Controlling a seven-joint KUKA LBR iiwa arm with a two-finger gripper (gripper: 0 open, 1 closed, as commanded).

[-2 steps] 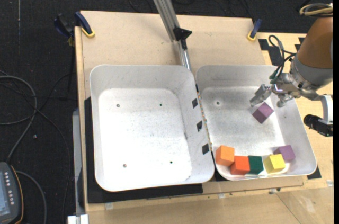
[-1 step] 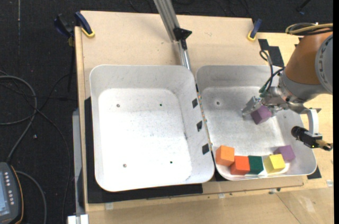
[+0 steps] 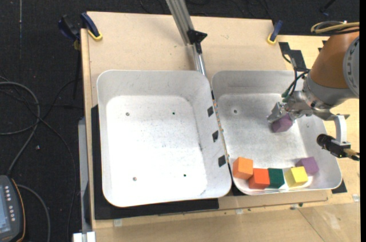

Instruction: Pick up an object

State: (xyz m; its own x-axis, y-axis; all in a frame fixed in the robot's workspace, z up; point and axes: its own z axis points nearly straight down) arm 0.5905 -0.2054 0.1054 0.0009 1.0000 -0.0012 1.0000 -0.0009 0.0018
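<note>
My gripper [image 3: 281,118] hangs over the middle of the right bin [image 3: 246,89], reaching in from the right. It is shut on a small purple block [image 3: 281,125], which sits tilted between the fingertips. Along the right bin's front edge lies a row of blocks: an orange one [image 3: 243,167], a red-orange one [image 3: 261,177], a green one [image 3: 276,177], a yellow one [image 3: 296,175] and a second purple one [image 3: 309,165].
The left bin [image 3: 151,132] sits beside the right one, their rims touching at the middle. A grey metal pole [image 3: 177,3] slants down from the back to the bins' junction. Clamps stand at the board's back corners.
</note>
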